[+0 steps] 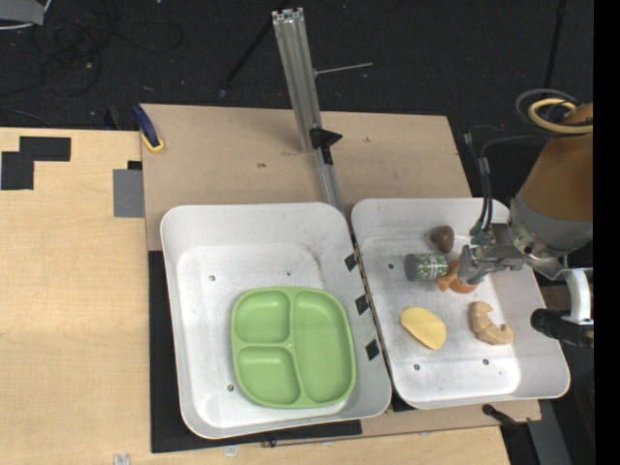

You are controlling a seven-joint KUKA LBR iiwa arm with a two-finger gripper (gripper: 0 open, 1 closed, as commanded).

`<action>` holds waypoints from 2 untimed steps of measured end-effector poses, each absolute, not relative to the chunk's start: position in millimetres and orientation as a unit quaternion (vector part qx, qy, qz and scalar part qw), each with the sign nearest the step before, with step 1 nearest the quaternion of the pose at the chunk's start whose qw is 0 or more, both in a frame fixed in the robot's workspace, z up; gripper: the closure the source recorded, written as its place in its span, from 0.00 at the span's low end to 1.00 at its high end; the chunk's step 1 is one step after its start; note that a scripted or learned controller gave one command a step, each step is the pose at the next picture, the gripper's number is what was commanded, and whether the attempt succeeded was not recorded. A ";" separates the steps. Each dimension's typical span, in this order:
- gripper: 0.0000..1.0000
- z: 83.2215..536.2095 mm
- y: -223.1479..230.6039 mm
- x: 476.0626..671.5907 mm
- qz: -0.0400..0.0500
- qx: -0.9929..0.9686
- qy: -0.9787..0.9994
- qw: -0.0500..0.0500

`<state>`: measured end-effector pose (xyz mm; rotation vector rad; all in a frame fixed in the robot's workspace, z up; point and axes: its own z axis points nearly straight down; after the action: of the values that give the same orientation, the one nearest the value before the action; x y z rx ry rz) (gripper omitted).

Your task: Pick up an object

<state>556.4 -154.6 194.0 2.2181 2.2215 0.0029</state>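
Right bin (504, 381): gripper (465, 275) low over a small orange piece (448, 281) beside a grey-green can (426, 266) lying on its side; finger state cannot be told. Brown lump (442, 236) farther back; smooth yellow oval (423, 326) and tan curved pastry (490, 323) nearer. Left bin (194, 260): green three-compartment tray (292, 347).

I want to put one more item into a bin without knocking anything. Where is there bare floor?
Left bin: bare along the back and left of the green divided plate. Right bin: bare front strip below the yellow piece and tan piece. Crowded around the gripper, green can and brown lump.
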 end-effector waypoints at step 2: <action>1.00 233.6 -104.1 562.5 0.000 0.706 0.709 -0.002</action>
<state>562.5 -104.1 233.6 2.2192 2.2290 -0.0003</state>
